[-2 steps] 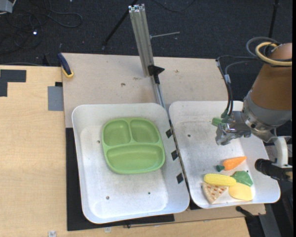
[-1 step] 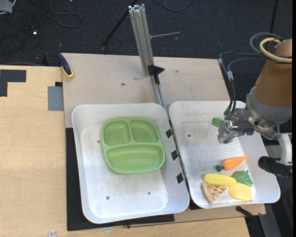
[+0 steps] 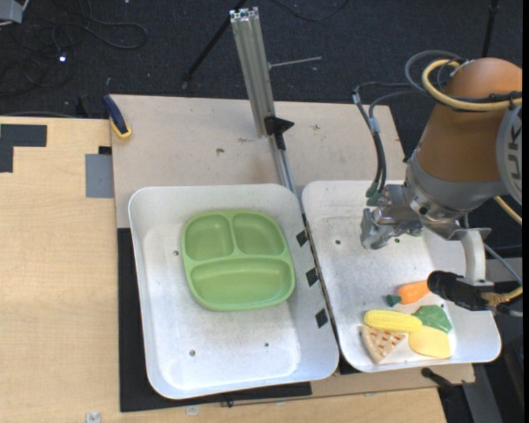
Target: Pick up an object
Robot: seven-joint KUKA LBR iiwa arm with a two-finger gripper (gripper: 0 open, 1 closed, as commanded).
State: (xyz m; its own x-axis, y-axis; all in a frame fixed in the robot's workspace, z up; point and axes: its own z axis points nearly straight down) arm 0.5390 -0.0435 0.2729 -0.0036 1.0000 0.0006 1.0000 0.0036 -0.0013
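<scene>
The gripper [image 3: 376, 233] hangs over the bare upper part of the right bin [image 3: 335, 271], and whether it is spread or pressed together cannot be told from this slant. Nothing shows in its grasp. Toward the near right corner of that bin lie the toy foods, well apart from the gripper: a carrot [image 3: 413, 293], a corn cob [image 3: 391, 321], a green leafy piece [image 3: 435, 315], a yellow piece [image 3: 431, 344] and a wedge of sandwich [image 3: 381, 345] (all crowded together). The left bin [image 3: 159, 342] holds a green divided plate [image 3: 238, 260]. Both bins sit on a tan counter [image 3: 176, 139], with a metal post [image 3: 253, 69] behind and dark floor with cables beyond.
</scene>
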